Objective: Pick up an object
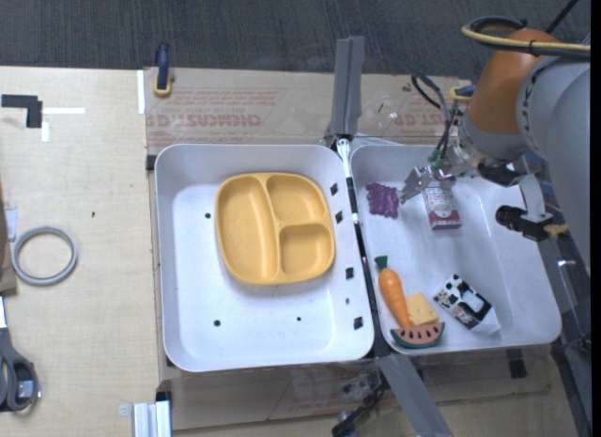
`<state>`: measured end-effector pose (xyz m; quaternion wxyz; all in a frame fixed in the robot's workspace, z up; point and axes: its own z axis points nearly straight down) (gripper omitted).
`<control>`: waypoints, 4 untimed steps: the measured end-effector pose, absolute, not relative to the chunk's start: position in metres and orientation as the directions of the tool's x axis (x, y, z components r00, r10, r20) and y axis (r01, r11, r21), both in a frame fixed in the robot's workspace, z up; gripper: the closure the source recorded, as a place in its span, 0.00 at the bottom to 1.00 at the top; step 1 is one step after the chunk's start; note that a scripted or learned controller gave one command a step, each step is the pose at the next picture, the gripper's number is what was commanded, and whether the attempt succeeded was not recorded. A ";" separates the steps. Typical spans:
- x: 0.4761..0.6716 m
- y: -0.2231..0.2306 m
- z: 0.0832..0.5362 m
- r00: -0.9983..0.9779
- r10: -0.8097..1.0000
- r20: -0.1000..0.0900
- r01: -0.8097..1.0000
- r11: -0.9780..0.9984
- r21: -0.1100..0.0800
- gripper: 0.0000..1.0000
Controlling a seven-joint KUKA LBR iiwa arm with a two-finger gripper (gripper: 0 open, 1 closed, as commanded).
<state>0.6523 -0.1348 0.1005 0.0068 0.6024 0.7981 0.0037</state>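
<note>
In the right bin [526, 327], my gripper [428, 181] hangs over the far middle and stands open. One grey finger [411, 186] sticks out to the left. Just below it, touching or nearly touching its tip, lies a small red-and-white carton [442, 210]; nothing is held. A purple grape bunch [381, 198] lies left of the gripper. Nearer the front are an orange carrot [392, 294], a yellow cheese block [422, 310], a watermelon slice [417, 335] and a black-and-white patterned carton [466, 305].
The left bin [178, 266] holds a yellow divided plate [275, 226]. A grey divider post [346, 87] rises between the bins at the back. On the bench to the left lie a grey tape ring [42, 255] and scissors [17, 379].
</note>
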 end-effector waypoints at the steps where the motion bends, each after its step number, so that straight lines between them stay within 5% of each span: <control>1: 0.657 -0.121 0.100 -0.079 0.997 -0.009 0.997 0.079 0.016 0.00; 2: 0.624 -0.124 0.100 -0.133 0.991 -0.007 0.991 0.133 0.016 0.00; 4: 0.596 -0.215 0.103 -0.051 0.999 0.002 0.998 0.051 0.021 0.00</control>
